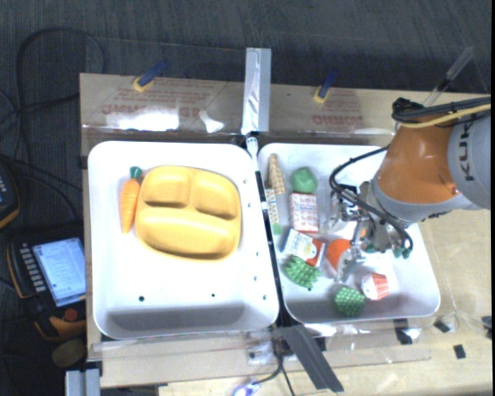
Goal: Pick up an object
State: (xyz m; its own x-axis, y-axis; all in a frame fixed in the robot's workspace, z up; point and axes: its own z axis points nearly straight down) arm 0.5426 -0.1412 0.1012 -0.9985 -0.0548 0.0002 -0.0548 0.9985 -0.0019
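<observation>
right bin (412, 299), claw (359, 250) among toys

The right bin (433, 291) serves as landmark. Along its left wall an ear of corn (275, 190) lies lengthwise. Beside it toward the far wall sits a round green piece (304, 179), with a flat red-and-white packet (304, 212) just nearer. At the middle an orange-red piece (337, 255) lies. Toward the near wall rest a green leafy piece (299, 271), a green knobbly ball (349, 301) and a small red-and-white can (374, 285) tipped on its side
</observation>
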